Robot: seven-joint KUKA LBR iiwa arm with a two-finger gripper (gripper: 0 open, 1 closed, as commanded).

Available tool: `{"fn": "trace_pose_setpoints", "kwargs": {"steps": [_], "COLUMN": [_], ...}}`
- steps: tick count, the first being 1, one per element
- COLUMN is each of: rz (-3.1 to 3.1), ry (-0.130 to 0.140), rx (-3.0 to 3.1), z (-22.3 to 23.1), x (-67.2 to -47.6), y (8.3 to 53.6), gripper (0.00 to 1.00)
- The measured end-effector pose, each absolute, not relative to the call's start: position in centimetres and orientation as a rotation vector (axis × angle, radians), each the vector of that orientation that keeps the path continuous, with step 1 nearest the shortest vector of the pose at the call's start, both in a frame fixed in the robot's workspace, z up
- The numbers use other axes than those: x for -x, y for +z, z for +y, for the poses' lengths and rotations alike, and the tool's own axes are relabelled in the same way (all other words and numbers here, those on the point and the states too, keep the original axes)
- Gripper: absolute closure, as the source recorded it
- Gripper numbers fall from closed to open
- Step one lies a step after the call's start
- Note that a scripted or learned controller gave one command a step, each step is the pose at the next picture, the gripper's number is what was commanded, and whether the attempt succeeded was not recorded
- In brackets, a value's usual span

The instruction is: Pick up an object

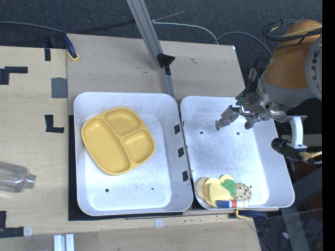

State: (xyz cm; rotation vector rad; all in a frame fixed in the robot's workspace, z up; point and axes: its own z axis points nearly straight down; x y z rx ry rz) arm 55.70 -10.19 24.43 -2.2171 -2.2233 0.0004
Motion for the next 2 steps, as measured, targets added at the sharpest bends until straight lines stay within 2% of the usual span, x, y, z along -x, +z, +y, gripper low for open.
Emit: {"fn": "trace_pose_setpoints", "kwargs": {"steps": [1,2], "rz": [-2.220,-2.222], "ry": [0.007,0.002], "rx": [2.211,2.215], "z": [-4.3,-4.5], "x": [-50.9,-51.1], "y": [19.9,21.1], "gripper": [0.00,1.00]}}
